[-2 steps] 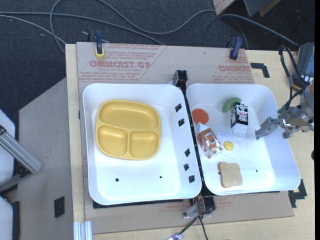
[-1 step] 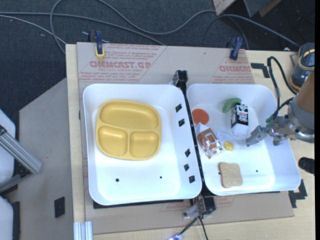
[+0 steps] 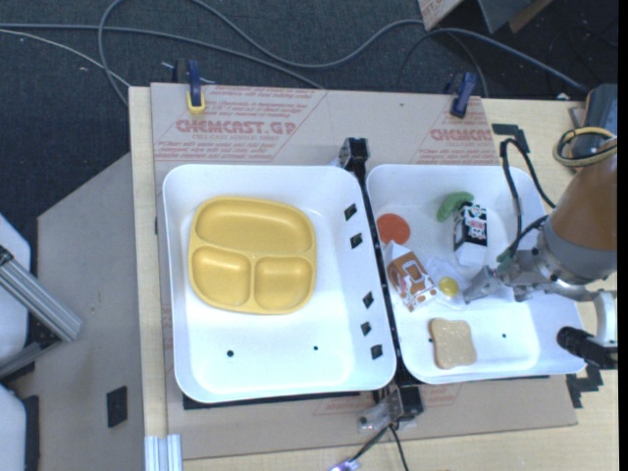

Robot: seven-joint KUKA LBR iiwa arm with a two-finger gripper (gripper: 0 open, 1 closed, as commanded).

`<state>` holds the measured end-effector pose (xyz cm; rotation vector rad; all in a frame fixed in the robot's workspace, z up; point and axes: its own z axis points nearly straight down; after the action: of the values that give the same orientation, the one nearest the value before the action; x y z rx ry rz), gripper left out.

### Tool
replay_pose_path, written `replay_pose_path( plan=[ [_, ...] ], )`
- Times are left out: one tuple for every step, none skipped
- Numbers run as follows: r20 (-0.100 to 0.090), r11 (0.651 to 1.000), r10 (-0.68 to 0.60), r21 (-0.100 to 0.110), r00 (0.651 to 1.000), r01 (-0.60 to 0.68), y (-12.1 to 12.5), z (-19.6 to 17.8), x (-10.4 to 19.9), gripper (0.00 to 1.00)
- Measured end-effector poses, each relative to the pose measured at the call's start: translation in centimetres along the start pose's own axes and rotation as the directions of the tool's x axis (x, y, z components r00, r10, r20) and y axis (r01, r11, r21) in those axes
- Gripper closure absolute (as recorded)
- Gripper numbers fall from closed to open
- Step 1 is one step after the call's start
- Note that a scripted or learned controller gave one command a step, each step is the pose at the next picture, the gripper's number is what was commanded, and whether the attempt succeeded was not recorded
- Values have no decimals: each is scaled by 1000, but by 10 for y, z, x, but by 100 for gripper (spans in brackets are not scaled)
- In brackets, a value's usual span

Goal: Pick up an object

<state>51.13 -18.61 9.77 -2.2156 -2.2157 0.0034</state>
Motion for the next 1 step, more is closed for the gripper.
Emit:
replay_pose_path(
  plan=[
    [3, 1000, 0, -8, 1000, 0, 2, -15, -1, 100]
  ],
)
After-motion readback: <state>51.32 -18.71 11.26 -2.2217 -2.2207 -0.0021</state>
